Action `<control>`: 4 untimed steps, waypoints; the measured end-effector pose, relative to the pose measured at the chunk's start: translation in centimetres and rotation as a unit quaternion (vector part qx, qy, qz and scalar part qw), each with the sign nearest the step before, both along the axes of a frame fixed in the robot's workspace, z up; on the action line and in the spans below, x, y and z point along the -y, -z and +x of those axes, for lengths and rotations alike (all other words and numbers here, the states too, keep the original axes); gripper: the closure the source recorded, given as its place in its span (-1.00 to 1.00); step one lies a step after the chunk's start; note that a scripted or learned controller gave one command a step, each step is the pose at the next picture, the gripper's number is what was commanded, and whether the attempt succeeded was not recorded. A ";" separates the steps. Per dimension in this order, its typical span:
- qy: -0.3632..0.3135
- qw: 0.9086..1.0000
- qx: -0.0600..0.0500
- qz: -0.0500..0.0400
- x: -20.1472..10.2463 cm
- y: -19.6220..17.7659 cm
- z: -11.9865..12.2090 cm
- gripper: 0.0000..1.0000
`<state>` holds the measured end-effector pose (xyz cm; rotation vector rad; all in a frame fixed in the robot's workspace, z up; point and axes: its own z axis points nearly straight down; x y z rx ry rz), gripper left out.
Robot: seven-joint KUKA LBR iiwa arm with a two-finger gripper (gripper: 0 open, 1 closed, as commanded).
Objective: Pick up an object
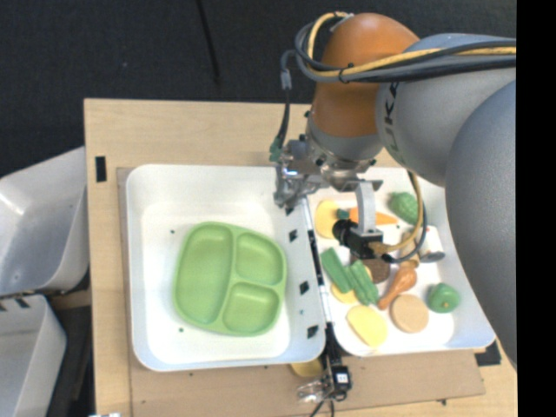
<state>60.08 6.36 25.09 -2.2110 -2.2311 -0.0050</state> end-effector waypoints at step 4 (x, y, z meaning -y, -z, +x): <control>0.002 1.000 0.008 0.001 -3.1 -22.5 -8.9 1.00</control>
